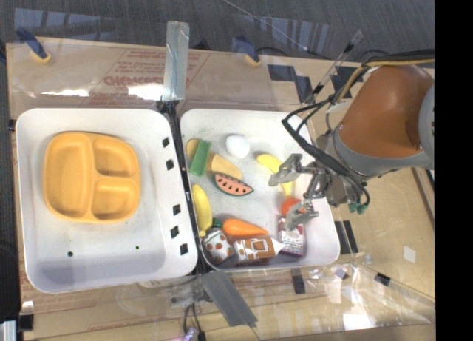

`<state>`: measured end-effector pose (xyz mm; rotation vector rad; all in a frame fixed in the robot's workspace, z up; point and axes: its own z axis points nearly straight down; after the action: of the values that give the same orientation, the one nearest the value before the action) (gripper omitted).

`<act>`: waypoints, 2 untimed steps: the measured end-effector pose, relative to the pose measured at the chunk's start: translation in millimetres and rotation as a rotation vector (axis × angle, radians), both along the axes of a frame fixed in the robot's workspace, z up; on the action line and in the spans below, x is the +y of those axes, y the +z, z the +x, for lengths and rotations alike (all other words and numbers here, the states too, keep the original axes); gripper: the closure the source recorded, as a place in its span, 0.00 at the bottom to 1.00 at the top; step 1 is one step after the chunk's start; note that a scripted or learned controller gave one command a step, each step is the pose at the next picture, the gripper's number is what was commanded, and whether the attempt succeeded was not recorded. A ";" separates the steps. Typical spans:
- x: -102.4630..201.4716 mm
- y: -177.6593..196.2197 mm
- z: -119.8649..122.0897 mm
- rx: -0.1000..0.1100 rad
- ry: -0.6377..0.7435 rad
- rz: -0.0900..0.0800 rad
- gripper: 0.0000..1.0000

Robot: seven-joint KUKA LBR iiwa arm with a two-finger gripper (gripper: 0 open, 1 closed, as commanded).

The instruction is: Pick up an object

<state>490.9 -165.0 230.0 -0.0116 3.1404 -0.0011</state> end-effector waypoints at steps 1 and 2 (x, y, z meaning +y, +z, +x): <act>-32.4 -137.2 61.2 -0.003 -0.180 0.000 0.00; 66.6 -136.7 107.3 -0.003 -0.169 0.004 0.00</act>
<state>598.1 -98.4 93.4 0.2531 3.1277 0.0049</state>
